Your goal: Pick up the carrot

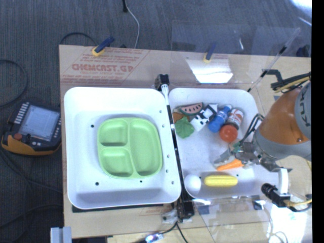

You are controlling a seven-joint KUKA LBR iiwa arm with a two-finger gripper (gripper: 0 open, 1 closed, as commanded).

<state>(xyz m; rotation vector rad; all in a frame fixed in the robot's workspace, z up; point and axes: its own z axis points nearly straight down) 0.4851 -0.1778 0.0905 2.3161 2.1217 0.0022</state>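
Carrot (232,164) lies in the right bin (202,92), just above the yellow corn (220,180). The gripper (244,152) hangs right beside its thicker end, blurred and partly masked by the wrist.

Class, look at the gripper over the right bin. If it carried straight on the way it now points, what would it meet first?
Most likely the carrot. The gripper reaches in from the right, pointing down and leftward, with the carrot just beyond its tip. Depth is hard to judge from this slanted view, so it may already be touching.
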